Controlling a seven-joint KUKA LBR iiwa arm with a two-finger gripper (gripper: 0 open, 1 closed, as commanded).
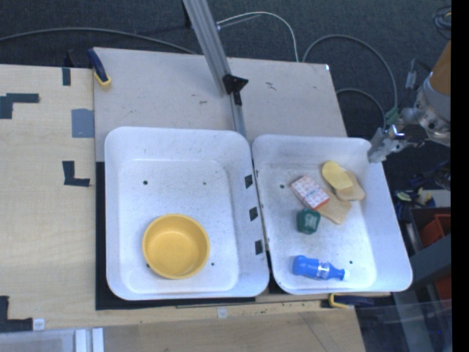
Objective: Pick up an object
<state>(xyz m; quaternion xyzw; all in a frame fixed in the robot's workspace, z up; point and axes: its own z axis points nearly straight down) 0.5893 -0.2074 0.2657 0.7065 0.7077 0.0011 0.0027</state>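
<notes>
At the right edge of the frame, the gripper [382, 147] hangs just outside the top right corner of the right-hand bin [385, 218], its metallic tip over the rim; whether it is spread or closed cannot be told at this size, and nothing is seen in its grasp. Above it, the grey wrist and a sliver of the orange band [442, 68] reach in from the right.

Inside that shallow white plastic bin, its floor speckled with dark scuffs, five objects lie loose. A rounded yellow piece [337, 174] rests atop a tan, flat, bread-like slab [343, 200] near the upper right. Touching the slab on its left is a small square packet [309, 192] with a red-and-white checked pattern. Just below that sits a dark green, blocky item [308, 221], and near the front wall a blue bottle [316, 268] lies on its side, its pale cap pointing right.

The left-hand bin [124, 196], of the same moulded white plastic with rounded corners, holds a smooth yellow bowl [176, 246], upright, at its front left.

Both bins sit side by side on a pale wooden bench [44, 218] marked with dark tape; a slim aluminium post [209, 35] rises at a slant behind them.
</notes>
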